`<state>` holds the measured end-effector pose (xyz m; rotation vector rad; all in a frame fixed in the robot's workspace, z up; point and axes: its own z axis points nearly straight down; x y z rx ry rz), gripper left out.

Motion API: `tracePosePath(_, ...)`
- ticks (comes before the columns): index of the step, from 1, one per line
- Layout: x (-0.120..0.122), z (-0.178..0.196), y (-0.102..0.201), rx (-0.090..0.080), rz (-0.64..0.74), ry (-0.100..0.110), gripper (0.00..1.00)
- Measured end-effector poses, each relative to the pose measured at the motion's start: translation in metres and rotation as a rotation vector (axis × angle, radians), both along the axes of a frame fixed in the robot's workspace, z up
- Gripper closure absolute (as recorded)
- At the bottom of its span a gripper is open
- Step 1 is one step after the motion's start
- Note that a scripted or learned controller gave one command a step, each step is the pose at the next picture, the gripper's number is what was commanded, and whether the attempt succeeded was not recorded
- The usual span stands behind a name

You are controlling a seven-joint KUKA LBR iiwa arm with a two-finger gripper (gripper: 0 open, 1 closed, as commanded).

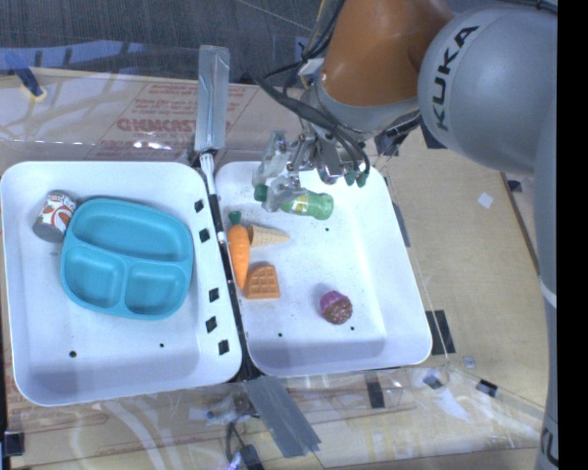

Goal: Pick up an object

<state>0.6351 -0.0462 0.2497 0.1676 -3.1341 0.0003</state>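
Camera view, read from your left: the left bin carries a blue divided tray lying flat across its upper half, and a small round can-like object tucked against the tray's upper-left edge — partly hidden by it, so you cannot make out what it is beyond its patterned side. Neither item sits near the arm; both look out of play for this attempt.

Move on to the divider where the bins meet. Just right of it, in the right bin, an orange carrot lies lengthwise along the wall, a cone-shaped toy touches it near its top, and a waffle-like square rests against its lower end. That cluster is crowded, which in my judgement makes it a poor target.

Further right and higher, a green bottle lies on its side near the bin's back wall. The gripper hangs directly over the bottle's left end, very close or touching. You cannot tell from this angle whether its jaws are spread or pressed together, nor whether anything sits between them. Its position suggests the bottle is the intended pick, and I would treat the grasp as unconfirmed.

A dark red rounded object lies alone in the bin's lower right, well apart — an easier candidate should this try fail.
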Motion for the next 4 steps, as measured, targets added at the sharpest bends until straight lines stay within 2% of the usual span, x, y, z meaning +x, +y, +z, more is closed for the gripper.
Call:
tracePosePath(1,0.021,-0.035,-0.053,-0.001,0.038,-0.003,1.00)
tracePosePath(2,-0.006,-0.106,-0.100,0.002,0.283,0.001,1.00)
tracePosePath(3,0.023,-0.061,-0.067,0.000,0.462,-0.008,1.00)
tracePosePath(4,0.004,-0.116,-0.068,0.004,0.464,0.000,1.00)
